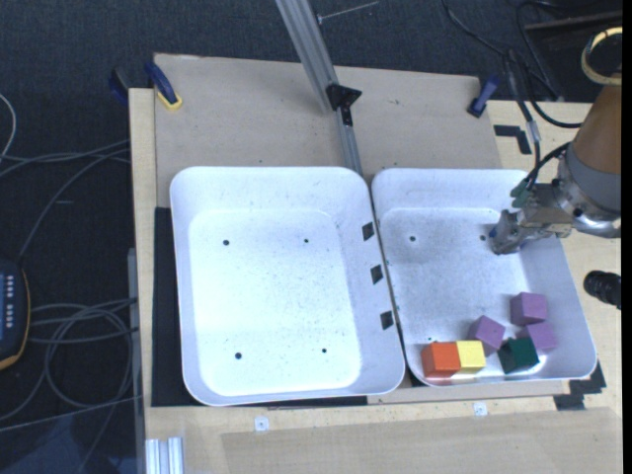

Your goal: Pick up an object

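A: Currently, where is the gripper [506, 237]?

B: At the right of the frame, over the upper right part of the right bin [434, 205]. The arm [595, 166] enters from the right edge, grey at the wrist with an orange-tan section above it.

A: State of the fingers?

B: Cannot tell. They appear as one dark grey mass pointing toward the bin floor, and no gap can be made out. No object is visible between them.

A: Location of the objects?

B: All are grouped in the lower right corner of the right bin, well apart from the gripper. An orange block [441, 357] sits furthest left, touching a yellow block [471, 355] on its right. A dark green block [516, 355] lies just beside the yellow one, toward the right. Three purple blocks complete the group: one [489, 329] above the yellow block, one [530, 307] uppermost in the cluster, one [541, 337] near the bin's right wall.

A: And the left bin [197, 196]?

B: It sits at centre left of the frame, beside the right bin, with three small black clips [375, 274] along the shared edge.

A: Other items?

B: Both bins rest on the tabletop [257, 107]. A grey metal rod [308, 38] slants from the upper centre of the frame down to the gap between the bins. Blue clamps [163, 84] mark the upper corners of the tabletop. Cables [59, 314] lie on the dark floor at left.
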You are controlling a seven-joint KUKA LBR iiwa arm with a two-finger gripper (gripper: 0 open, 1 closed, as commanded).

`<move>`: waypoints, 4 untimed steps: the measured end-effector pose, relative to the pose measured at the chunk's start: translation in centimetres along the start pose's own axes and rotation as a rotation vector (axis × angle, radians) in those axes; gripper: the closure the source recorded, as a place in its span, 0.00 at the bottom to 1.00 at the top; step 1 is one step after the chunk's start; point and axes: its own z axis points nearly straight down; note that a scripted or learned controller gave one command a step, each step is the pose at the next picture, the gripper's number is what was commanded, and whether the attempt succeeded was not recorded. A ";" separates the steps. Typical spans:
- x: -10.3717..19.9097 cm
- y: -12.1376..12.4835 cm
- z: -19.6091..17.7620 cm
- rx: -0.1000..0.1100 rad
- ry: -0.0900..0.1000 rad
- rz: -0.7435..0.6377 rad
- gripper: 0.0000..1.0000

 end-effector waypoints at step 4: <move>21.1 4.7 0.3 0.001 0.002 0.000 1.00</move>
